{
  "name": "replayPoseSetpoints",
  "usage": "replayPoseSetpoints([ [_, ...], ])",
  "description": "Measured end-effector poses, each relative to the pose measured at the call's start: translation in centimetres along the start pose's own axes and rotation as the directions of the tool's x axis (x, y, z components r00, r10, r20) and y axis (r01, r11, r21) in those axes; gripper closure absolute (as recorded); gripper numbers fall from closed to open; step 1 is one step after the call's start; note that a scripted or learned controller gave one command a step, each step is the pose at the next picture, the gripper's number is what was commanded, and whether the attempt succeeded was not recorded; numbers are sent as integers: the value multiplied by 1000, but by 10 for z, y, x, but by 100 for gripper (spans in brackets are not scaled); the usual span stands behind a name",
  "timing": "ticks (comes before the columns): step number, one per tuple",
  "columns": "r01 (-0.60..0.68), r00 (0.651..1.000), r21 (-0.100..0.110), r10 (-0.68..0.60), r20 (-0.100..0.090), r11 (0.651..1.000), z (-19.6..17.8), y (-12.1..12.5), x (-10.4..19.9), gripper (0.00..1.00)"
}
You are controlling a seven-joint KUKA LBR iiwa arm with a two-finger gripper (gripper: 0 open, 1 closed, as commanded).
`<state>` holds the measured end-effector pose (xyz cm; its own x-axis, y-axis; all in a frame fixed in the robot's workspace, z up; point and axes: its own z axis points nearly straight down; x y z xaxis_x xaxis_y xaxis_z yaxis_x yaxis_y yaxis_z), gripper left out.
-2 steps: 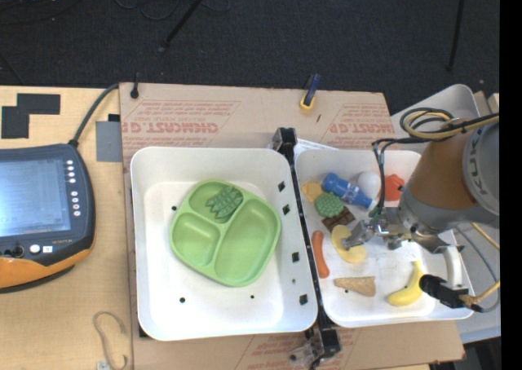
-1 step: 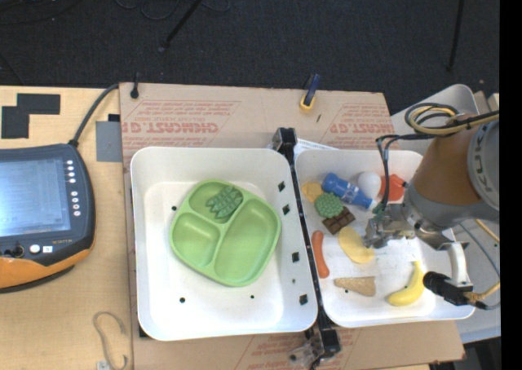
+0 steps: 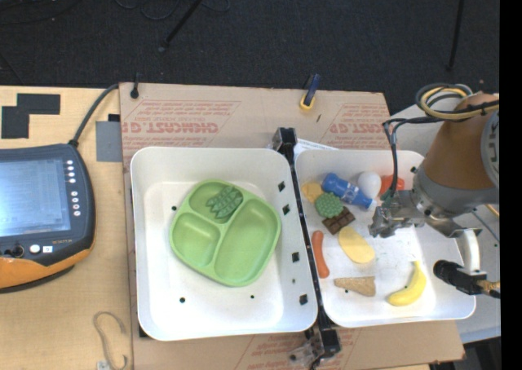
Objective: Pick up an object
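We see a brown cardboard-covered bench (image 3: 245,112) with red printed lettering. Directly on it sit two shallow white plastic bins: the left bin (image 3: 155,279) and, touching its right wall, the right bin (image 3: 444,307). Left of the left bin lies a grey-and-orange handheld control pendant with a screen (image 3: 37,209). Beyond the left bin's far right corner we see a small yellow-and-blue clamp (image 3: 309,93) at the bench's far edge.

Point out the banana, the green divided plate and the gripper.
banana (image 3: 410,287): camera view, on the middle of its curved yellow body.
green divided plate (image 3: 245,246): camera view, on the floor of its largest compartment.
gripper (image 3: 382,226): camera view, at its tip above the right bin.
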<state>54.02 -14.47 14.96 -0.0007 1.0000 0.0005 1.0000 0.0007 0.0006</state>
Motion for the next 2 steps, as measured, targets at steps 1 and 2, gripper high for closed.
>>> replayPoseSetpoints([
  [1, 0, 1000, -1, 0, 1, 1000, -42, -1, -1, 100],
  [2, 0, 1000, -1, 0, 1, 1000, -80, 0, -2, 100],
])
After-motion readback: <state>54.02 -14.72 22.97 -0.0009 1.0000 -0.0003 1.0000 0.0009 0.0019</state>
